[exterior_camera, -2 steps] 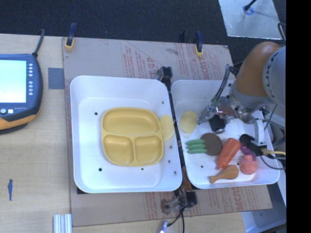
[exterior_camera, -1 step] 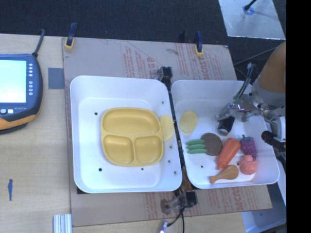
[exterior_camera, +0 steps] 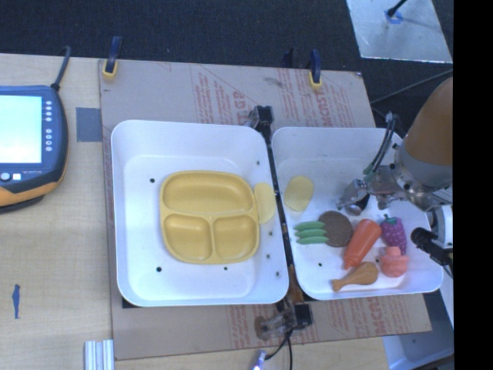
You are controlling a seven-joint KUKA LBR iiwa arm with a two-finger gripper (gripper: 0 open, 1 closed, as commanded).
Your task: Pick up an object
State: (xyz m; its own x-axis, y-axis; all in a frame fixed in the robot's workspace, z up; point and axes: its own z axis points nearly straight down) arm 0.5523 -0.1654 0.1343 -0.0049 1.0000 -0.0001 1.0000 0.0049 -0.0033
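Note:
The right bin (exterior_camera: 323, 149) holds several toy foods: a pale yellow slice (exterior_camera: 299, 193), green beans (exterior_camera: 311, 232), a brown patty (exterior_camera: 336, 228), an orange carrot (exterior_camera: 362, 242), purple grapes (exterior_camera: 394, 232), a pink piece (exterior_camera: 394, 262) and a tan drumstick (exterior_camera: 357, 277). My gripper (exterior_camera: 356, 199) hangs low over the right bin, just above and right of the brown patty and up-left of the carrot. Nothing shows held in it. The grey arm with its orange band (exterior_camera: 431, 129) comes in from the right edge.
The left bin (exterior_camera: 139, 284) holds a yellow compartment tray (exterior_camera: 208, 214), with a yellow slice (exterior_camera: 264, 203) at its right edge. A teach pendant (exterior_camera: 23, 145) lies far left on the bench. Clamps (exterior_camera: 314, 66) pin the cardboard at the back.

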